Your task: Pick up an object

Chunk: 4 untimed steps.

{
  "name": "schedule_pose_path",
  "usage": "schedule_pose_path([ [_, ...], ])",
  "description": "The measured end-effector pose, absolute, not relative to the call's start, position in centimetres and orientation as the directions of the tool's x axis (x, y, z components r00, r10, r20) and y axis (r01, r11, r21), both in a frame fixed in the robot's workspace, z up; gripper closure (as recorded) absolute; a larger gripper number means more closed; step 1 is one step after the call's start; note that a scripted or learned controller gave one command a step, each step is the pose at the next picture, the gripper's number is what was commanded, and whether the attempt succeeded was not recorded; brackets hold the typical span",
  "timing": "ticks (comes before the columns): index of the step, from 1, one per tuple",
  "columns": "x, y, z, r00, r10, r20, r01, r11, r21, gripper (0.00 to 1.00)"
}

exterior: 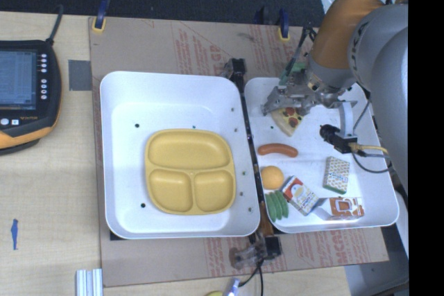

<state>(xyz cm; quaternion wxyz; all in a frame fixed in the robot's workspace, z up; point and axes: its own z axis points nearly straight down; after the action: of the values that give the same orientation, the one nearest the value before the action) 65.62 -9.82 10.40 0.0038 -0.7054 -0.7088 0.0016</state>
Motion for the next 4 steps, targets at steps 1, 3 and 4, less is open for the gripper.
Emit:
schedule_pose_path([
  [1,55.4,-12.6,9.1,-0.004,1.000,-0.001,1.000,0.004,-0.005,0.00],
  [3,64.6,-12.1,9.2,-0.004,1.000,0.000,1.000,0.004,-0.002,0.00],
  [4,65.7,-11.5,9.2,-0.003,1.000,0.000,1.000,0.003,-0.001,0.00],
])
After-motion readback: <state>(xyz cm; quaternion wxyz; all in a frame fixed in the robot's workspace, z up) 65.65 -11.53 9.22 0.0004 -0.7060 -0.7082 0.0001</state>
